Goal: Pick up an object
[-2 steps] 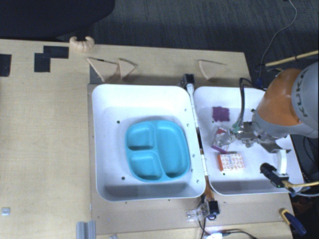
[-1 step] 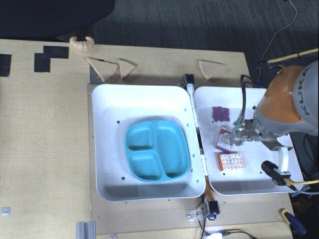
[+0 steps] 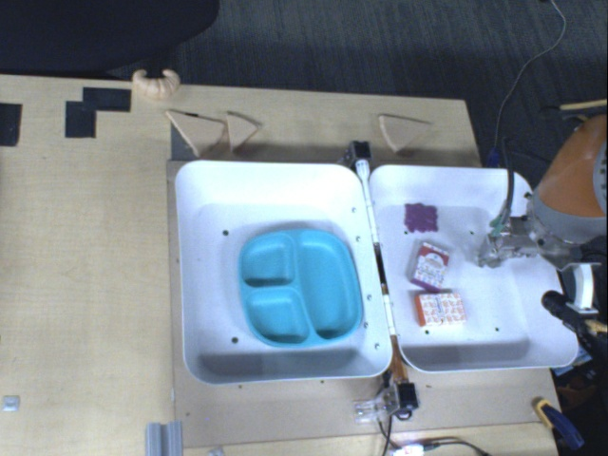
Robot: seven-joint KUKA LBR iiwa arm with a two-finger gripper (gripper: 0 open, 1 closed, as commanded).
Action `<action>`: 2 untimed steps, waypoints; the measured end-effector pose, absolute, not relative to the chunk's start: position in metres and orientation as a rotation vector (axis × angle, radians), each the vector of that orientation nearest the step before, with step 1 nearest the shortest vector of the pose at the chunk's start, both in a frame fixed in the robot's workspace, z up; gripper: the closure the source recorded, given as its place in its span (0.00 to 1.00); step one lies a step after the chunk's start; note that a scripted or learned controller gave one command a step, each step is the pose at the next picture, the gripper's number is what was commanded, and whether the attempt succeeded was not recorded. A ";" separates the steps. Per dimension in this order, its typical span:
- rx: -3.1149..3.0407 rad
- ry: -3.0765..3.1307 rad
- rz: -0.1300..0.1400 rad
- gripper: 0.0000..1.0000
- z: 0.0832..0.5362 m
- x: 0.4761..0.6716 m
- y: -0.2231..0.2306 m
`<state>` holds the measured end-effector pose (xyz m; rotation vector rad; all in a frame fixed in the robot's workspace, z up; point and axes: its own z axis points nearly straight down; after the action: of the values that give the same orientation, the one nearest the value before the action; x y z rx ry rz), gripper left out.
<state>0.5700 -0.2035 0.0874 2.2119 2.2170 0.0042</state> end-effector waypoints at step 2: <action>2.210 2.225 0.005 1.00 0.192 0.648 -0.196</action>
<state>0.6477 -0.1962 0.1917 2.2098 2.2248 0.0054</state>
